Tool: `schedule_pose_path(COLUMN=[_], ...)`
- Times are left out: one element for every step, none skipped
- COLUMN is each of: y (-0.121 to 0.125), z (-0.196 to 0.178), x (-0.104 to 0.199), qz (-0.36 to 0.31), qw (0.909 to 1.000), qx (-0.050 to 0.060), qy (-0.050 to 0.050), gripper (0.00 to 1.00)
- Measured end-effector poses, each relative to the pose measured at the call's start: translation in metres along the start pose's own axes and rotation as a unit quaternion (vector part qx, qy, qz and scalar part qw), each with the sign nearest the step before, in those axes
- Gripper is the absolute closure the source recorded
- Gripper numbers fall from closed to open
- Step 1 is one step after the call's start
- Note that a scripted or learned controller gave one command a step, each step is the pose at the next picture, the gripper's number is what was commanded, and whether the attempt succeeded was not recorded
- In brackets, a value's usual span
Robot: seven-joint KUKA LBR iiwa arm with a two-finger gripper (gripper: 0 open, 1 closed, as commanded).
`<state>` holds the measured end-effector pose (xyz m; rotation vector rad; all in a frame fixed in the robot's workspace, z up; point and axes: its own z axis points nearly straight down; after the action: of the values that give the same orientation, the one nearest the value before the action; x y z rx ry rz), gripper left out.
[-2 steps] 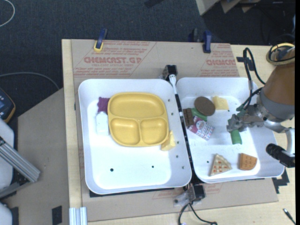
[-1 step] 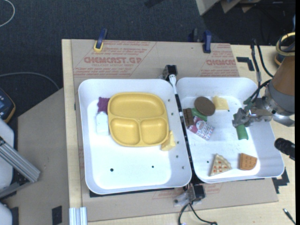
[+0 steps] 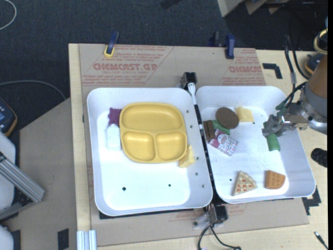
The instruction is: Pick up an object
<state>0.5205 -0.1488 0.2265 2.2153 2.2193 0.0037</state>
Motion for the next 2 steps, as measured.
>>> schedule_pose_path(y=[0.002, 0.0], z=[0.004, 0.012], x=[0.043, 0.097], qz=[-0.001, -0.002], qw=[1.0, 1.0], qx=[0.004, 0.005], qy=[0.002, 0.003], gripper=[1.0, 1.0])
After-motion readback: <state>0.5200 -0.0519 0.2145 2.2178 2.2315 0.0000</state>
